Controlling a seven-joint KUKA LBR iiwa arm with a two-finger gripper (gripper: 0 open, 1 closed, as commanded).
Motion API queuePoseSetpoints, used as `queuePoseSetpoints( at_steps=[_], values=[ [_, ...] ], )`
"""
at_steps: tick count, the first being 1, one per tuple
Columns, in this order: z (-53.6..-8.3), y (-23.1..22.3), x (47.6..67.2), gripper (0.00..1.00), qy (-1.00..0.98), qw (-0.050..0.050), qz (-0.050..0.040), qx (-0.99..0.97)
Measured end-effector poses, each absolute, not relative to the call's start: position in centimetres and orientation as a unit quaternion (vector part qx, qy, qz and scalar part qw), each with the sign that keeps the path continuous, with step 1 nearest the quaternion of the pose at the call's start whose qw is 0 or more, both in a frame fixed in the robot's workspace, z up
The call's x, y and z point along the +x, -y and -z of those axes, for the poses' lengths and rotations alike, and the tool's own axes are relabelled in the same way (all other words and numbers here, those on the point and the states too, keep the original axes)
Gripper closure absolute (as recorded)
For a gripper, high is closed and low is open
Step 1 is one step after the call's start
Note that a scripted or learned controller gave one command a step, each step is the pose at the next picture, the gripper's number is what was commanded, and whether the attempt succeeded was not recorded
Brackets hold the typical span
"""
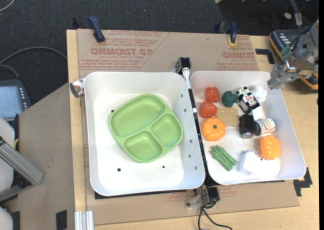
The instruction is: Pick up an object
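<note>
Right bin (292, 138) holds the pickable things, in a loose cluster. Top row: red block (212, 94), dark green lump (229, 98), black-and-white toy (248, 99). Below those: red tomato (207, 109), tan square (228, 117), black cup (247, 126) lying touching a white can (266, 125). Lower still: orange pumpkin (213, 129) near the bin's left wall, green beans (223, 157) at a slant, pale blue-white block (247, 163), orange pepper (270, 147) toward the right wall.

None of these is lifted; all rest on the bin floor.

Gripper (280, 77) sits at the bin's upper right corner, just over the rim, outside the cluster. Nearest things to it are the black-and-white toy, down and left of it, and a white piece just beside that toy. Pumpkin, beans and pepper lie well apart from it. Nothing shows between the claw's tips; whether spread or pressed together, cannot tell: too small and blurred against the bench.

Arm (304, 47) comes in from the right edge, grey, over the bench corner.

Left bin (96, 123) holds a green divided plate (146, 127), three compartments, tilted relative to the bin walls. Bins touch along a shared middle edge. Both sit on a brown board (126, 52) clamped at top by two blue clamps (96, 28).
</note>
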State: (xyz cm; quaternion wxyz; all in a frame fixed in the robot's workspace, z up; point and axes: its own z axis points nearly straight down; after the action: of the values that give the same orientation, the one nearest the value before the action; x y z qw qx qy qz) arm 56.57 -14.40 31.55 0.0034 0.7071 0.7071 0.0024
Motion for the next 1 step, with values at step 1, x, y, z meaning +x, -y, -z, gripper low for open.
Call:
queuePoseSetpoints(
  at_steps=[1],
  values=[
    [-25.6,3.97,52.41,1.0,-0.71,-0.006,0.002,0.704]
  ],
)
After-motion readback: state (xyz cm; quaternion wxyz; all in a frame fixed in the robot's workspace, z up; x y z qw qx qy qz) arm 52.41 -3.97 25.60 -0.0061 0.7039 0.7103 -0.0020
